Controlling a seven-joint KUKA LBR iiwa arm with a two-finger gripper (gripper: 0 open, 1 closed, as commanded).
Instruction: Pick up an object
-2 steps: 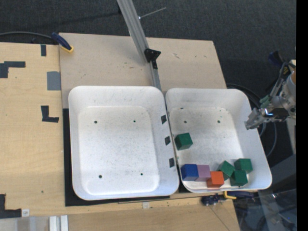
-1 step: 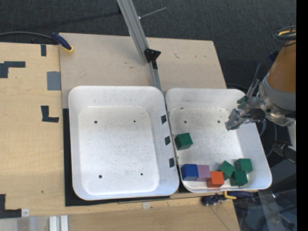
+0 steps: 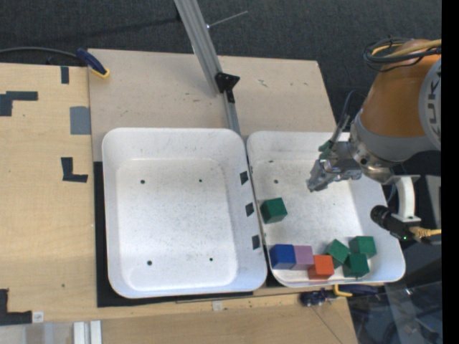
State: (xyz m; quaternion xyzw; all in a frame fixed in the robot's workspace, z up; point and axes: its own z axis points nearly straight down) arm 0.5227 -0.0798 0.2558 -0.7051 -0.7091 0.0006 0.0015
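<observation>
The right bin [image 3: 301, 149] holds several small blocks. A lone green block [image 3: 273, 210] lies near its left wall. Along the front edge sit a blue block [image 3: 282, 256], a pale purple block [image 3: 304, 256], an orange block [image 3: 322, 266] and three green blocks [image 3: 353, 255]. My gripper [image 3: 319, 180] hangs over the middle of the right bin, right of and slightly behind the lone green block, with nothing visible between its fingers.
The left bin [image 3: 176, 210] lies beside the right one. A slanted metal pole [image 3: 204, 45] with a black clamp rises behind the bins. The arm's orange-banded wrist [image 3: 401, 113] overhangs the right bin's far right side.
</observation>
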